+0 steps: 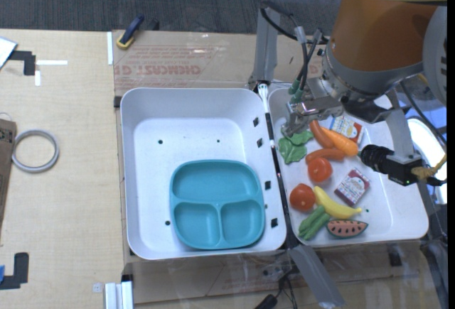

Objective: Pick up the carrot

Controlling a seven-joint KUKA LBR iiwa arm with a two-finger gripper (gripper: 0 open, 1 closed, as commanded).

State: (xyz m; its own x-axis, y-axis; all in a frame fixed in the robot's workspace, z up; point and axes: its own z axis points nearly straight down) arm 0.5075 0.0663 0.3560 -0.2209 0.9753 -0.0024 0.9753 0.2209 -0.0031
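Looking down on the bench, we see two shallow white plastic bins side by side. Our grey arm with its orange band [387, 13] reaches in from the right, and its two-finger metal gripper [307, 110] hangs low over the far left part of the right-hand white bin [409, 226]. We cannot tell whether its jaws are parted or closed. Just beside the gripper lies the long orange carrot [334, 138], slanting across the bin floor, its near end close under the gripper. A leafy green toy vegetable [291, 148] sits just left of it. Nearer the camera lie two round red tomatoes [319, 170], a yellow banana [335, 205], a small red packet [351, 187], a green pod [311, 224] and a watermelon slice [347, 228]. The left-hand white bin [138, 158] carries a teal three-compartment plate [217, 202].
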